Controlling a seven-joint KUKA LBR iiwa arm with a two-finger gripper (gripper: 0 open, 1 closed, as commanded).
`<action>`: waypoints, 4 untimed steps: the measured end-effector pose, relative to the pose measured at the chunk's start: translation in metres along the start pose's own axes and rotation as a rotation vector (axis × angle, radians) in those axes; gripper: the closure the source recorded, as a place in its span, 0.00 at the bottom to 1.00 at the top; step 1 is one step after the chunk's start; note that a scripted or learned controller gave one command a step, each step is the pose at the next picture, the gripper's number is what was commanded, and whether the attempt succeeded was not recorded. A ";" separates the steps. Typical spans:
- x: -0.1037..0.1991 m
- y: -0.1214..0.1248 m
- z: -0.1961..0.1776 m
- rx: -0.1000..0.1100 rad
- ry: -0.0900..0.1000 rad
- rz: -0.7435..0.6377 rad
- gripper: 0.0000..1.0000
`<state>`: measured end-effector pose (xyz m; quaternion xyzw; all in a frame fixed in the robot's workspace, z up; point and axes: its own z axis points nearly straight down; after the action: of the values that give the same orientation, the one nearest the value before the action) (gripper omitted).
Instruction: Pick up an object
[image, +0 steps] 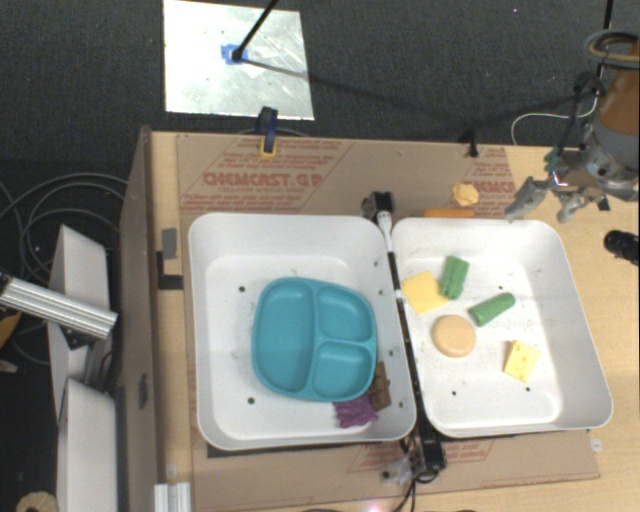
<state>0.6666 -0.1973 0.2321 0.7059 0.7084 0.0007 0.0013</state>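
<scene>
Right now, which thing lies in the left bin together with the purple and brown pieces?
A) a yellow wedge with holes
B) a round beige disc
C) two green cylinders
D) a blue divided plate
D: the blue divided plate sits in the left bin, while the green pieces, the beige disc and the yellow wedge all lie in the right bin.

The bench (300, 165) is a flat tan board printed with faded red lettering, and two shallow white plastic bins rest on it side by side, touching. The left bin (215, 300) sits just beside the right bin (570, 300). Behind the right bin's far rim, a small yellow lump (465, 194) and a thin orange stick (448, 212) lie on the board.
</scene>
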 end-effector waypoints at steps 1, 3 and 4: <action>0.050 -0.030 0.133 -0.008 -0.002 0.000 0.00; 0.051 -0.031 0.126 -0.005 0.000 -0.001 0.00; 0.069 -0.024 0.141 0.000 0.001 -0.003 0.00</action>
<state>0.6428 -0.1285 0.0909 0.7048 0.7094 0.0011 0.0012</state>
